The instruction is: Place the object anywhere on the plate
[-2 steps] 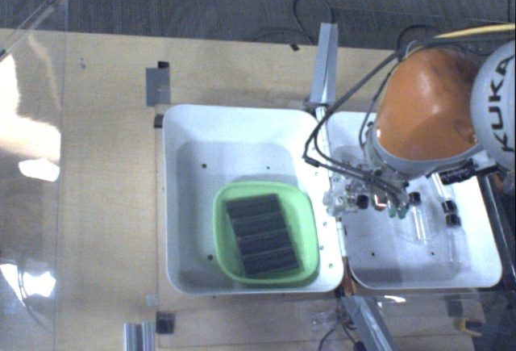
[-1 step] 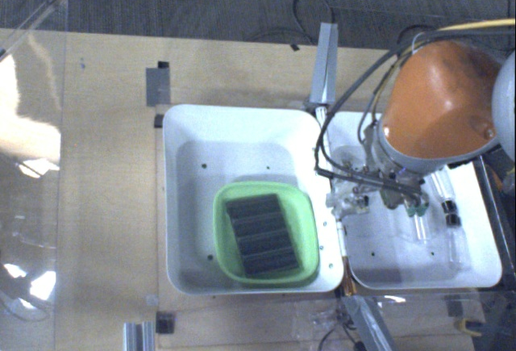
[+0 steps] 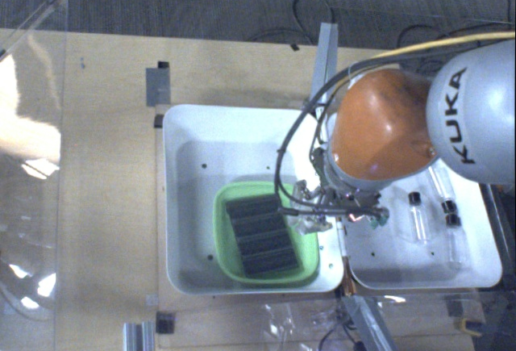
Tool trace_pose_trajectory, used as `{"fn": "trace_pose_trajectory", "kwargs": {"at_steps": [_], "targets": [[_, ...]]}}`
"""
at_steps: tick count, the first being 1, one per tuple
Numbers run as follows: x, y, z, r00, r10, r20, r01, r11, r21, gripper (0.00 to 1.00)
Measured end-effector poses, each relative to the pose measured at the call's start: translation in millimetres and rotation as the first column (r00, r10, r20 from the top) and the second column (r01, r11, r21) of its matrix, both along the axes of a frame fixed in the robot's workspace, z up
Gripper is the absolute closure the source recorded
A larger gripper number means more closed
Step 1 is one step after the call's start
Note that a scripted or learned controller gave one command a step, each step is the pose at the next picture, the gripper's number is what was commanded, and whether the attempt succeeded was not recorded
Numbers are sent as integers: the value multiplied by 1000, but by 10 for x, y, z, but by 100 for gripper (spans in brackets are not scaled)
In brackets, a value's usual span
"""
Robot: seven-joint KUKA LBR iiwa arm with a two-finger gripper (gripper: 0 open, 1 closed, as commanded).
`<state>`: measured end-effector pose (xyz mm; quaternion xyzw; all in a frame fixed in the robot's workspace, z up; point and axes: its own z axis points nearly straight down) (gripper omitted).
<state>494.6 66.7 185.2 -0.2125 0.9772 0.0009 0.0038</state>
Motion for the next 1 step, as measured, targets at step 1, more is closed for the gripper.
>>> {"fn": "trace_pose_trajectory", "kwargs": {"at_steps": [1], "targets": [[0,-1,1,1000,0,0,0,1000,0,0]]}}
